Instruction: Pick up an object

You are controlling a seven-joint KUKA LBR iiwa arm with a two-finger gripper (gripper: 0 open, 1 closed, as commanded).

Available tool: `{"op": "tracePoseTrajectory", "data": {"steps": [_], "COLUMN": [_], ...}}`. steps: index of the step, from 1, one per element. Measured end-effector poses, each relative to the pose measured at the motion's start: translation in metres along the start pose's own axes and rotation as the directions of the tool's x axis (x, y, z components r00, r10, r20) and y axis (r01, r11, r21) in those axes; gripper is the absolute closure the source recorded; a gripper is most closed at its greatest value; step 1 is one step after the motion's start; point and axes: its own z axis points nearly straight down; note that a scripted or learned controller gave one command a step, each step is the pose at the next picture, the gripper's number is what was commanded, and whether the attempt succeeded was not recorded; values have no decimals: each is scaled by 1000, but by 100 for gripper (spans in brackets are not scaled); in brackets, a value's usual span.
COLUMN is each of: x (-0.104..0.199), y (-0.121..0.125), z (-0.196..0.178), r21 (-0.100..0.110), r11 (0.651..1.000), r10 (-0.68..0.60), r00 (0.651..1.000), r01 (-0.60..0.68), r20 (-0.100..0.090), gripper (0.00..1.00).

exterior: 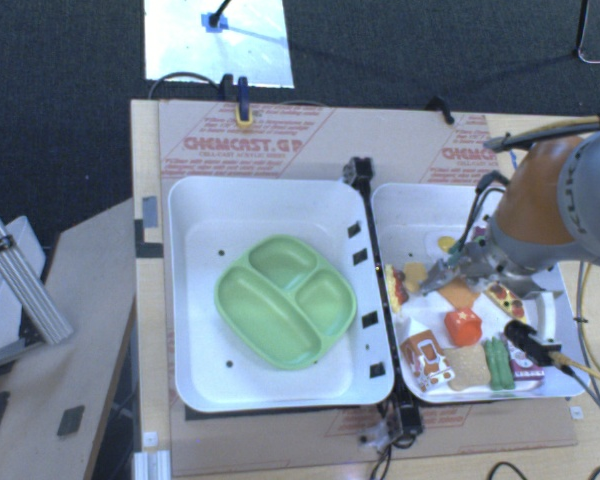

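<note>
My gripper (442,274) hung low in the right bin (410,203), among the toy food near its left wall; whether it was clenched I could not tell. A red block (463,326) lay just beside it, and the green tray (285,301) sat in the left bin (200,208).

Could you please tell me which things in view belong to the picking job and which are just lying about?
Job: gripper, low in the right bin; the toys there, such as the red block, green piece and orange-white toy.

Lying about: green tray in the left bin; blue-yellow clamp.
</note>
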Motion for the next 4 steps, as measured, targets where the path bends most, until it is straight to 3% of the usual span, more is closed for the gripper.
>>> {"op": "tracePoseTrajectory", "data": {"steps": [1,4], "x": [-1,0], "y": [2,-3], "z": [-13,-142], "r21": [-5,-2], "r11": [1000,1000], "r10": [0,-3], "r00": [1000,1000], "r01": [0,3], "r20": [1,0], "gripper": [100,100]}}
